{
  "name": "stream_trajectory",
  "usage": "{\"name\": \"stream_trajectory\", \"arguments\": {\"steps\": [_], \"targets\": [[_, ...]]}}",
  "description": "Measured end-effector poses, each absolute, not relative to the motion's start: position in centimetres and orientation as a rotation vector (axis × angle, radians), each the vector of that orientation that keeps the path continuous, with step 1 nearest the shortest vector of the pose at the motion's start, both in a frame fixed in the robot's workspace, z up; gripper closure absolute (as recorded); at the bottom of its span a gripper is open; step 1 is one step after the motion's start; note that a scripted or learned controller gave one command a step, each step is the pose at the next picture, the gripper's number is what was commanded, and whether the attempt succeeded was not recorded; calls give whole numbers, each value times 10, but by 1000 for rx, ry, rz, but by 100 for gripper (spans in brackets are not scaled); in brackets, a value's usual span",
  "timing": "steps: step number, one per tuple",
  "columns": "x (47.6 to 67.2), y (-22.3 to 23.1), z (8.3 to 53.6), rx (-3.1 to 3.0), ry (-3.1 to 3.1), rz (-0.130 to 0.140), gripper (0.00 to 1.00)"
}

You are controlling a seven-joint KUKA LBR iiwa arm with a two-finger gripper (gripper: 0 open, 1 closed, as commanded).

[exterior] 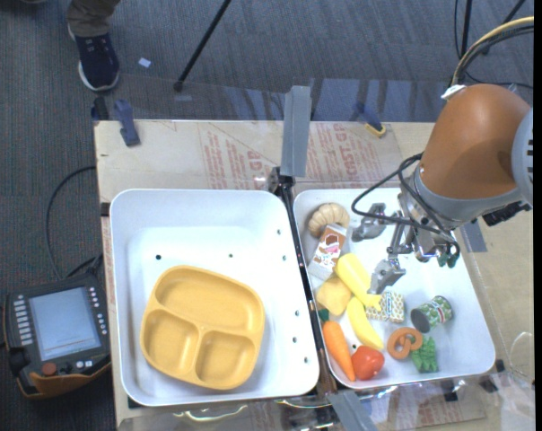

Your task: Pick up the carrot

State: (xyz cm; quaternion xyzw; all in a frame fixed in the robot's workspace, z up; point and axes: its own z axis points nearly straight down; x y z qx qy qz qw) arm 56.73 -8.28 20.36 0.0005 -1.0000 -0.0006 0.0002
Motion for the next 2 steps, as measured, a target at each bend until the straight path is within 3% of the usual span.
{"name": "stream_trajectory", "arguments": {"steps": [1,2], "targets": [[496,-76,211,-17,-3142,-1,0],[497,-5,186,-260,-3126,-2,0]]}}
